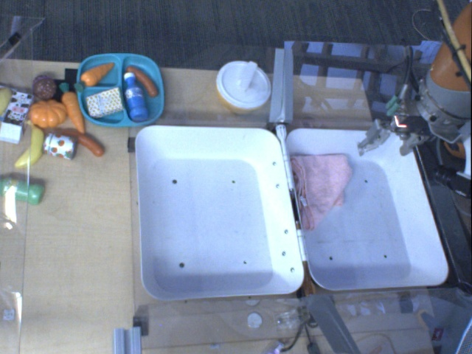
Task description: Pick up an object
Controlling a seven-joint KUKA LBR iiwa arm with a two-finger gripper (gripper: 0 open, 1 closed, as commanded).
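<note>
The right bin (413,271) has plenty of bare white floor: its whole near half and the right side lie open, with only the raised rim to mind. The pink cloth (321,186) sits against that bin's left wall, right by the divider where the two bins meet, so there is little room on its left side and lots on its right. The left bin (214,212) beside it shows bare white floor from wall to wall.

The cloth is a soft, crumpled thing, pale pink, folded over itself with wrinkles running through it. It is broad at the far end and narrows to a loose point at the near end, so its long axis runs roughly from the far side of the bin toward the near side, the tip leaning slightly left toward the divider.

The end effector (387,139) hangs over the far right corner of the right bin, near its far rim, well apart from the cloth and to its right. Its two fingers look spread, with nothing between them. The arm's orange band (451,68) shows above it at the right.

On the table (66,271) left of the bins lie toy foods and a blue divided plate (151,68); a white lidded bowl (243,85) stands behind the left bin.
</note>
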